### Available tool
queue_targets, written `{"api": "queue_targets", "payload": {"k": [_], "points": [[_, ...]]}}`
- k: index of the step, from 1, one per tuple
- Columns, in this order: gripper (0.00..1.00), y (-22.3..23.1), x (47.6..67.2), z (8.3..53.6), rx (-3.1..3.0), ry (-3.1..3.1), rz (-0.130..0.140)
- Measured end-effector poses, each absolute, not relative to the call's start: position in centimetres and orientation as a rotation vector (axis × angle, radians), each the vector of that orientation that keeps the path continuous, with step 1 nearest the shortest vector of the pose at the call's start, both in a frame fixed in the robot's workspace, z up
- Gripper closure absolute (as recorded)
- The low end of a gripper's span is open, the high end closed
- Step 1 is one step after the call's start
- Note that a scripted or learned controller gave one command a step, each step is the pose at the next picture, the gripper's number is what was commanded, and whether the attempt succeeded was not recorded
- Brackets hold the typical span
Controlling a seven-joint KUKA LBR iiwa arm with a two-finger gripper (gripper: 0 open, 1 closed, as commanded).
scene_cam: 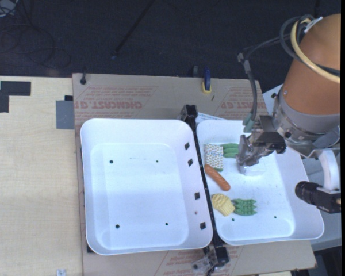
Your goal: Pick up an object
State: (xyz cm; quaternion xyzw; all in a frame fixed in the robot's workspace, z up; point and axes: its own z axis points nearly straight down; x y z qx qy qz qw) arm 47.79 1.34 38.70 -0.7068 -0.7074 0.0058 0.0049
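Grey metal tool (245,164) hangs low in the right white plastic bin (287,226), its grip impossible to judge. Green pea pod (230,150) sits just left; orange carrot (217,178) lower-left. A straight descent risks pinching nothing.

Grey arm (310,91) reaching from right, jaws (244,164) pointing down

Both white bins (138,132) look like smooth plastic with a soft sheen. They rest on a matt brown cardboard sheet (144,99) printed in red. The counter (29,183) looks like pale, matt wood. The toy carrot (217,178) and corn (222,203) look like smooth plastic. The arm (316,68) has a glossy orange shell above dull grey metal.
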Motion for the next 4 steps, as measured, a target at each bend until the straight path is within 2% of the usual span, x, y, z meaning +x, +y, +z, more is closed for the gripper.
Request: {"api": "queue_targets", "payload": {"k": [1, 2, 3, 4], "points": [[1.0, 5.2, 47.6, 35.9, -2.215, -2.222, 0.007], [1.0, 9.2, 54.3, 47.6, -2.222, -2.231, -0.015], [1.0, 13.2, 47.3, 49.7, -2.213, -2.227, 0.0], [1.0, 13.2, 47.6, 50.4, -2.209, -2.23, 0.011]]}}
